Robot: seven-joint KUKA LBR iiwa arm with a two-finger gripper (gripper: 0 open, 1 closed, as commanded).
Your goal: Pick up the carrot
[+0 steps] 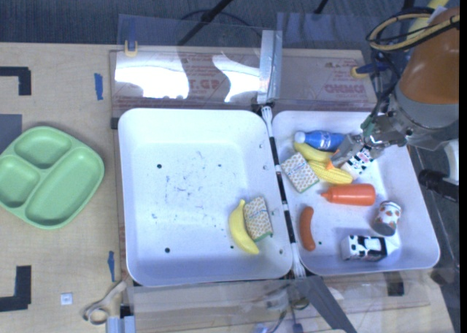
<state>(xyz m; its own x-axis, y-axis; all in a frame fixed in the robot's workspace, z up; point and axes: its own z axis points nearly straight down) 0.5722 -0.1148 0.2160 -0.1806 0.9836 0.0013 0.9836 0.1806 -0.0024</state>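
The arm reaches in from the right, its gripper (355, 150) low over the right bin (416, 207); whether its jaws are parted or closed cannot be told. The carrot (352, 194) lies in that bin, below the gripper, beside a yellow banana (323, 164), a blue bottle (319, 139) and a red sausage (307, 227). Printing on the back panel is illegible.

Grey arm (430, 109) with orange band, yellow and black cables looped above, dark metal end effector (359, 150)
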